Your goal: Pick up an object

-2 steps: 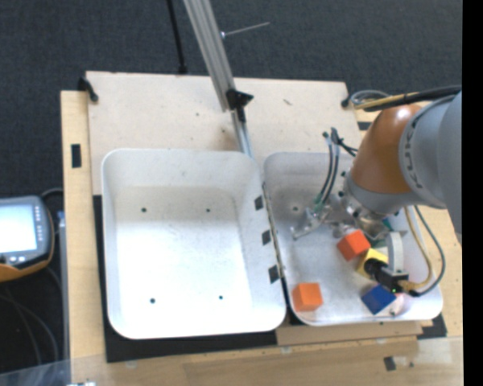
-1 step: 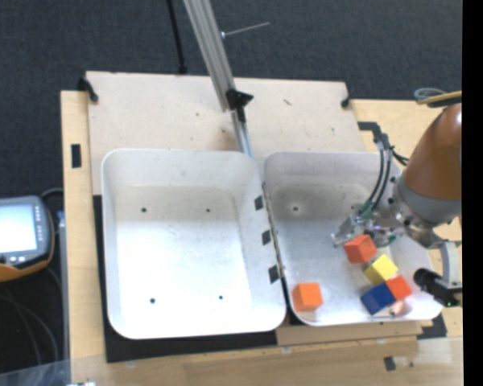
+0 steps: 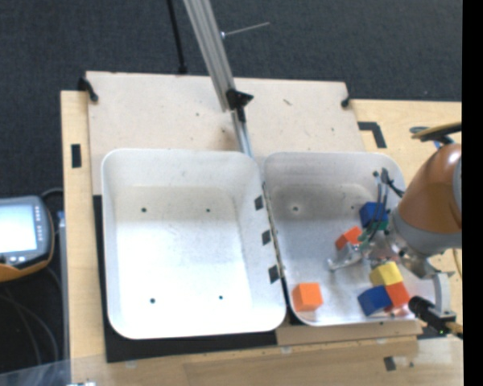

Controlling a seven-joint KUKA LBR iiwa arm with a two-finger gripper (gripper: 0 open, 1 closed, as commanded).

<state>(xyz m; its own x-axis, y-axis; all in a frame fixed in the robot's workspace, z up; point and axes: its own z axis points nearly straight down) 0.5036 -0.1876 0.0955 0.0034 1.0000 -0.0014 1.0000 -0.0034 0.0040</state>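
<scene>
Reaching into the right bin [image 3: 322, 167], the arm [image 3: 431, 199] hides its jaws' state among crowded blocks [image 3: 378, 292].

Dark speckled carpet [image 3: 80, 22] runs across the top and down the left side, and on it sits the pale wooden tabletop [image 3: 84, 215] with a lighter board [image 3: 169, 111] laid over its far half, black clips at that board's corners. A slanted aluminium pole [image 3: 209, 43] rises from the middle of the board toward the top edge, a thin black cable [image 3: 175, 30] trailing just beside it. Off the tabletop's left edge sits a handheld control pendant [image 3: 12, 236] with a lit grey screen on an orange body, dark cables looping on the floor below it.
</scene>
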